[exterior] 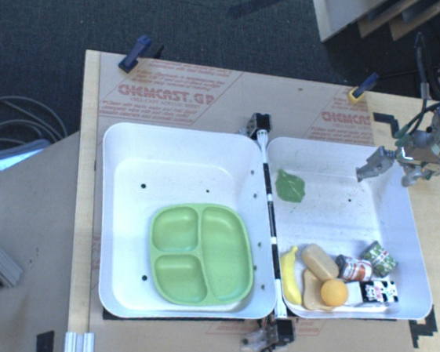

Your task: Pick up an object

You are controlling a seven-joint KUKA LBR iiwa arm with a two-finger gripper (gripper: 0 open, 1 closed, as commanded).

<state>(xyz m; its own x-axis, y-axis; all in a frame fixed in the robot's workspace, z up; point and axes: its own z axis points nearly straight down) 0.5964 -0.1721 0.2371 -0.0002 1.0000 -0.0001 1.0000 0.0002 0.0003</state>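
Note:
My gripper [388,168] hangs over the far right corner of the right bin [339,165], open, with nothing between its fingers. A flat green leafy piece [290,185] lies alone near that bin's left wall, to the left of the gripper and nearer the camera. At the near end of the bin lie a banana [291,276], a tan bread roll [319,261], an orange [334,293], a small red and white can [355,269], a green wrapped item [379,258] and a black and white packet [381,292].
The left bin [135,161] holds a green divided plate [199,253] toward its near side. Blue [134,53] and yellow [363,86] clamps sit on the board's far edge. Cables lie off the bench at left.

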